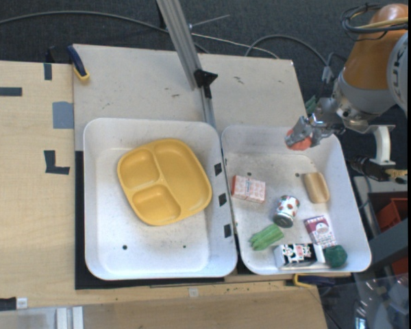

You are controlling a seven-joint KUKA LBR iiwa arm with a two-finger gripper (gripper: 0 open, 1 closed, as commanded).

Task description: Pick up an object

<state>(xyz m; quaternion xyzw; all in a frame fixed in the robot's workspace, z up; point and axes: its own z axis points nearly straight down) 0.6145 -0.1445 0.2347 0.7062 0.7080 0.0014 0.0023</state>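
We are seeing the gripper (303, 137) hovering at the right bin's (349, 184) upper edge, seemingly gripping a small orange-red object (300, 143), and we are judging it could slip out.

**Arm bent in at the two o'clock corner**

The arm (373, 60) comes into the view from the right side, at about two o'clock. Its orange band is at the top and the grey wrist is under it. The wrist points down and to the left, toward nine o'clock. The gripper (301, 137) is at the end, low. A small red-orange part shows at its tip.
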